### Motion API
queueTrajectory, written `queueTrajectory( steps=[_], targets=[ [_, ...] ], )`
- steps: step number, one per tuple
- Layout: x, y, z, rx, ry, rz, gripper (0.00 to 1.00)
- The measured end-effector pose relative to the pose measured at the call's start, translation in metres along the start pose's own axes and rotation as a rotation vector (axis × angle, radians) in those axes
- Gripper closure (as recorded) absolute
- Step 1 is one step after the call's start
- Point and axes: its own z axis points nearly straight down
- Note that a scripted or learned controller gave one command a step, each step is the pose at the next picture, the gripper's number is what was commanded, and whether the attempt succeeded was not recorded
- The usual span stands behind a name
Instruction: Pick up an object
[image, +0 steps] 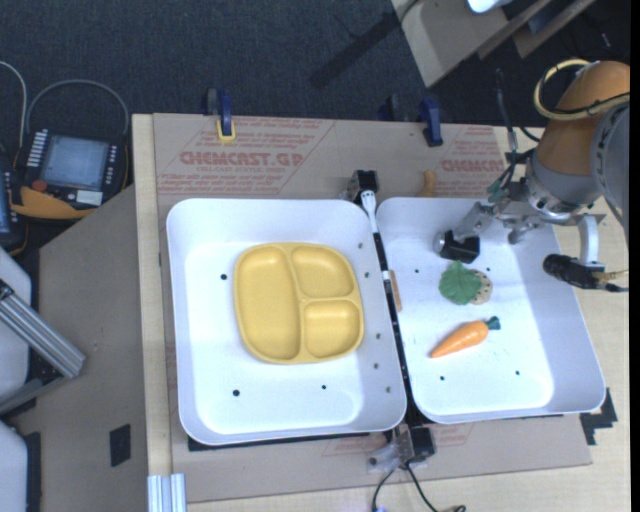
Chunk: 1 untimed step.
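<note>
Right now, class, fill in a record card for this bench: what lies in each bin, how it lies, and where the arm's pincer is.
left bin: yellow divided plate, three compartments
right bin: carrot and broccoli
carrot: lying flat, nearer the camera than the broccoli, apart from it
pincer: over the right bin's far part, beyond the broccoli
task state: carrot and broccoli both lie in the bin

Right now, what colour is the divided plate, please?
Yellow; the plate shows best in camera view.
</note>
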Motion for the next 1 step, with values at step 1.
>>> queueTrajectory(
  steps=[1],
  targets=[
    [0.0020,0.0027,-0.0116,-0.008,0.003,-0.001,1.00]
  ],
)
